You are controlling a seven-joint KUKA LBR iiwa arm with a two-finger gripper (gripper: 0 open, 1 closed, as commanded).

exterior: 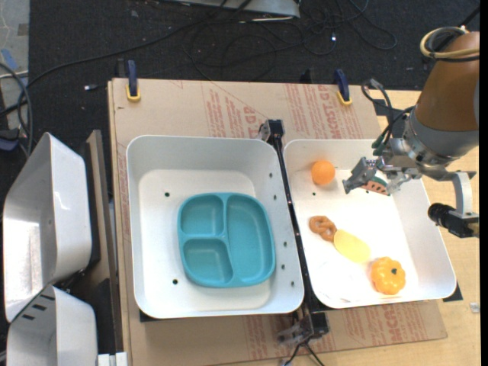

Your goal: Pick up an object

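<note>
Here, the end effector (pixel 367 178) sits at the upper right of the right bin (pixel 427 227), fingers spread, an orange-red piece between them; whether it is gripped cannot be told. An orange ball (pixel 323 172) lies just left; a pretzel (pixel 322 226), yellow piece (pixel 351 245) and orange pepper (pixel 387 274) lie lower.

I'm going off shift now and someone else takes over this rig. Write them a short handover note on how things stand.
Gripper: over the right bin, upper part; finger state unclear, nothing seen held.
Right bin holds: orange ball, brown pretzel-like piece, pale yellow piece beside it, orange pumpkin-like toy.
Left bin: teal divided plate.
Done: no pick visible.
Left: grasp and lift one object.
</note>
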